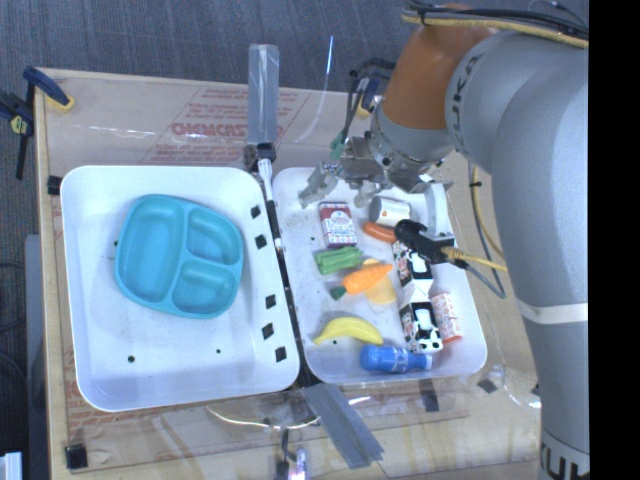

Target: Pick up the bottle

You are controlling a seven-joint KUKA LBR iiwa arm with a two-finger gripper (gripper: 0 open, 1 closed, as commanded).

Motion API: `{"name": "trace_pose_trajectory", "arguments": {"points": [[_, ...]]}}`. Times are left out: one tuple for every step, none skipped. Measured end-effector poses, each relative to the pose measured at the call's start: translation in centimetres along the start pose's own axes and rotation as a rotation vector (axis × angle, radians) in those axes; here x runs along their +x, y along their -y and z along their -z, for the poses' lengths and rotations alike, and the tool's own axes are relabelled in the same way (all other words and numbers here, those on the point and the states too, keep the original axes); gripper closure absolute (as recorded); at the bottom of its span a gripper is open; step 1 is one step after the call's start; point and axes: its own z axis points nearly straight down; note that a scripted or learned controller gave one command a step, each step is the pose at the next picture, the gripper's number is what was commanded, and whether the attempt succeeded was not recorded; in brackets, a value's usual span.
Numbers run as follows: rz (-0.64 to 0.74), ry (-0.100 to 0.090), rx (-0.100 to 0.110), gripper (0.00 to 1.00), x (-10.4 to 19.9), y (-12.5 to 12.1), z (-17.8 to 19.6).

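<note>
Red printed lettering point(208, 128) runs across the bench board at the far side, beyond the left bin; its largest line is too blurred to read with certainty. Dark letters point(462, 80) stand upright on the grey arm casing beside the orange band, partly cut off and not legible. The small red-and-white carton point(339, 224) in the right bin bears print too small to read.

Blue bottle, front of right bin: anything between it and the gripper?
Yes. The gripper hangs over the bin's far end; the blue bottle lies at the near edge. Between them lie a red carton, green vegetable, carrot and banana, all low.
</note>
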Motion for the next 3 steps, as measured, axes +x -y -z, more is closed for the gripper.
{"name": "trace_pose_trajectory", "arguments": {"points": [[-0.342,0.0,0.002,0.0,6.9,8.2,-1.6],[-0.633,-0.001,0.003,0.0,13.8,9.4,-2.5],[-0.596,0.001,0.003,0.0,21.5,3.7,-7.9]]}}
